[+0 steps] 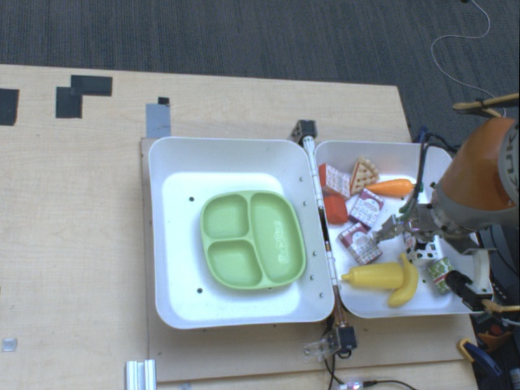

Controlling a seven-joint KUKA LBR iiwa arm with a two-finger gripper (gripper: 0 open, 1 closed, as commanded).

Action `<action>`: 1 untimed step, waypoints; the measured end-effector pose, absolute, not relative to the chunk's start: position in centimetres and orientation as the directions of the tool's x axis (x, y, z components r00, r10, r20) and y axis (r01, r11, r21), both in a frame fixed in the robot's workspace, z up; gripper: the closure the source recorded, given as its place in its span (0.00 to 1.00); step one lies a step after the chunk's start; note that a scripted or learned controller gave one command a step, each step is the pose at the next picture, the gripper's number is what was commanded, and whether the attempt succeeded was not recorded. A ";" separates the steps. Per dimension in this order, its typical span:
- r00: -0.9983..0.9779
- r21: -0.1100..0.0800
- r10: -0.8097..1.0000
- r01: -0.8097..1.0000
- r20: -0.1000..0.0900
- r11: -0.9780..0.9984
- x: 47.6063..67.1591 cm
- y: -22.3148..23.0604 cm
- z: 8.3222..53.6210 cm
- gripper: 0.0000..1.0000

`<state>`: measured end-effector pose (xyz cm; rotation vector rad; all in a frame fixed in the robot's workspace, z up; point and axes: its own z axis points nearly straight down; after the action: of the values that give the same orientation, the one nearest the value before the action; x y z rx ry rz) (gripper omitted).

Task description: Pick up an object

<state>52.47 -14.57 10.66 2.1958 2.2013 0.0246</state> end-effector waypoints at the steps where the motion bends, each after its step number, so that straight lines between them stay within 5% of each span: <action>1: -0.001 0.040 1.000 0.999 -0.015 0.002 51.9 -13.9 10.6 0.00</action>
<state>51.92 -13.86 10.57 2.1921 2.1953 0.0278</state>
